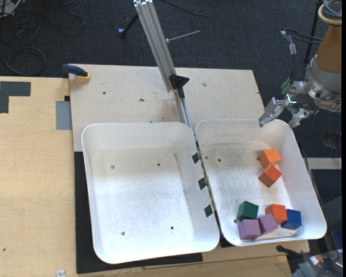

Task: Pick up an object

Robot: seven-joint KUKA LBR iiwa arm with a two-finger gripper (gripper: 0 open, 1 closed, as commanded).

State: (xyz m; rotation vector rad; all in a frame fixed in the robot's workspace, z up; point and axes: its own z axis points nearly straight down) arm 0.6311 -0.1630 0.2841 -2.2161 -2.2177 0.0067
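Currently counted – two shallow white plastic bins: left bin (98, 154) and right bin (303, 172), side by side, rims touching along the middle. Seven small solid cubes in total, all lying in the right bin, none in the left.

By colour:
- Three orange cubes – first orange cube (270, 156) and second orange cube (269, 176), close together near the right wall, the second turned corner-on; third orange cube (277, 213) in the near cluster.
- Two purple cubes – larger-looking purple cube (249, 229) and second purple cube (268, 223), touching.
- One dark green cube (248, 210), just behind the purple pair.
- One blue cube (292, 219), beside the third orange cube, near the front right corner.

Matte faces, sharp edges, similar in size.

One two-finger gripper (282, 115), positioned above the far right corner of the right bin, well apart from every cube. Fingers spread wide, nothing between them.

One slanted aluminium rail (155, 39) behind the bins.
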